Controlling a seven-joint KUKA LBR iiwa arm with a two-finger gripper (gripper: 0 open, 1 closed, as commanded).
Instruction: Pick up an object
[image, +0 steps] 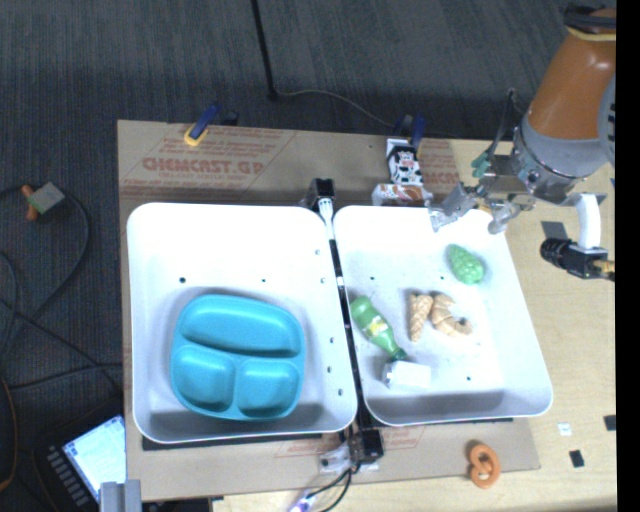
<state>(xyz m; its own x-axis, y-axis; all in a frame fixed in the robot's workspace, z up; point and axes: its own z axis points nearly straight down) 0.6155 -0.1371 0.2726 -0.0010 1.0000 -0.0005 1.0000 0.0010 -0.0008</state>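
Orange ring (484, 462) on counter (580, 400) up front; end effector (468, 208) spread, holding nothing, over right bin (520, 400) back rim: drop straight over green lump (466, 264), close squarely

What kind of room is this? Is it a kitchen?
Probably a robot lab, not a kitchen: a robot arm with a gripper hangs over two white bins, and cables trail across carpet.
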